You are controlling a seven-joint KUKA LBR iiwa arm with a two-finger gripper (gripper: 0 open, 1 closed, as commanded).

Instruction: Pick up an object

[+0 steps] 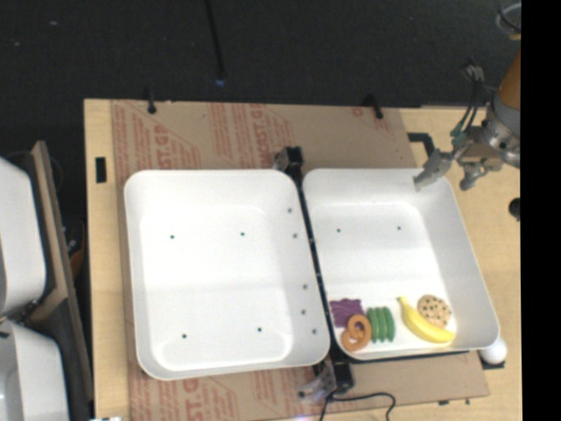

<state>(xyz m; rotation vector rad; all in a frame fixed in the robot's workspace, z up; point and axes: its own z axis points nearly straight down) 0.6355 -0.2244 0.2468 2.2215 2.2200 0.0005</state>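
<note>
1. Nearest the camera: a row of small toy items along the near wall of the right bin (pixel 456 235). All positions below are given relative to that bin.
2. Row, from the bin's inner side outward: purple piece (pixel 346 308), orange ring (pixel 358 332) touching and partly overlapping the purple piece, green ridged piece (pixel 381 323) just beside the ring, yellow banana (pixel 424 323), round brown cookie (pixel 433 308) resting against the banana's upper side.
3. All five items sit inside the right bin, at its near edge; none is lifted.
4. Gripper (pixel 448 169) hangs at the bin's far outer corner, over or just beyond the rim, well apart from the item row. Its two fingers are spread, with nothing between them.
5. Arm (pixel 507 112): grey wrist with orange band, coming in past the bin's far outer corner.
6. Left bin (pixel 140 235) sits side by side with the right bin, the rims touching along the middle.
7. Both bins rest on a brown cardboard sheet (pixel 219 134) with red print, showing beyond the right bin's far rim.
</note>
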